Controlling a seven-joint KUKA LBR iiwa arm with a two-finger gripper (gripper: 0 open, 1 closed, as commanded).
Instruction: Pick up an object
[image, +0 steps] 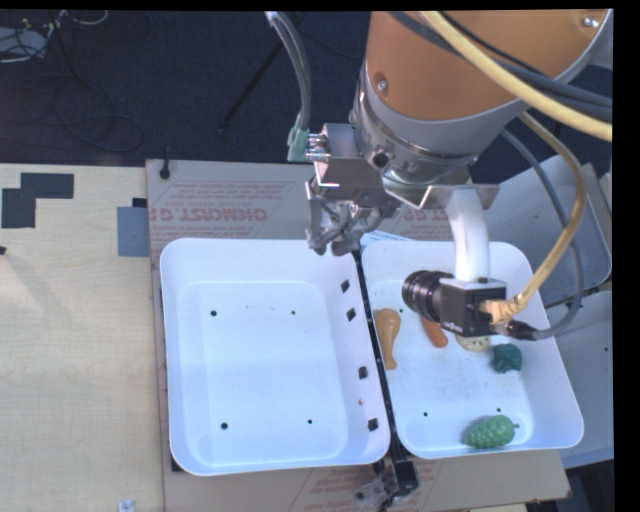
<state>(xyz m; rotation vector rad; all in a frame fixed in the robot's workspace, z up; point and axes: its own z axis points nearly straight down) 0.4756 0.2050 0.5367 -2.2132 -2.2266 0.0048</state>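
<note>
**Camera view: pincer over the far rim, four items in the right bin**

Two shallow white bins sit side by side on the counter (70, 330), on a sheet of brown cardboard (230, 205). The left bin (190, 300) shows its bare white floor with a few small dark holes. The right bin (540, 400) holds four small things. A tan, drumstick-shaped piece (387, 335) lies close to the divider between the bins; its long axis runs roughly toward and away from the camera, with the bulbous end at the far side and the thin end pointing near. An orange, carrot-like piece (435, 333) lies just to its right, slanted, its upper end passing under a black cylindrical fitting on the arm. A dark green, broccoli-like lump (506, 358) sits further right, and a light green bumpy piece (489, 431) lies near the front right corner, its long axis running left to right.

The pincer (335, 240) hangs at the far edge of the bins, above the point where the divider meets the back rims. Nothing is visible between its tips, and whether they are apart or together cannot be told from this angle.
</note>
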